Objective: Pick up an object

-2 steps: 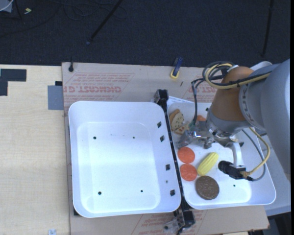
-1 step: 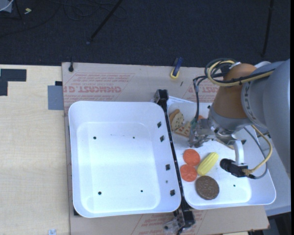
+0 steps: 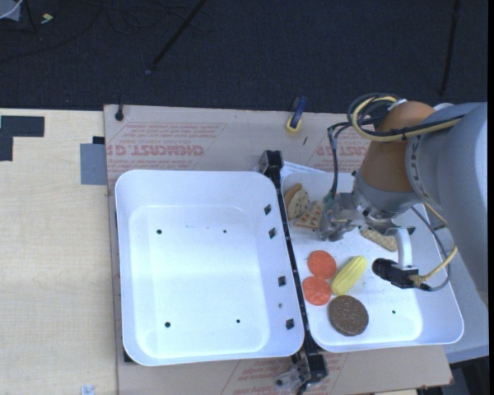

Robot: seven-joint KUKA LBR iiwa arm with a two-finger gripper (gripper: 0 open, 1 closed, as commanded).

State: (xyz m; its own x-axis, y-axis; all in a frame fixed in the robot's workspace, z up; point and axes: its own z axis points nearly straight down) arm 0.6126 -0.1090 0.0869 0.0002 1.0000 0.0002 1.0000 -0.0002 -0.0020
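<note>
Holding two orange-red discs (image 3: 319,276), a yellow corn cob (image 3: 349,275) and a brown round cookie (image 3: 348,315), the right shallow white bin (image 3: 432,323) also receives the arm. The gripper (image 3: 336,225) hangs near tan waffle pieces (image 3: 303,206); its opening cannot be told.

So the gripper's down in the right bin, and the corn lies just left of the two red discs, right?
Not quite. The camera view shows the gripper low in the right bin, but the corn lies just right of the two red discs, not left. The brown disc sits below them.
</note>
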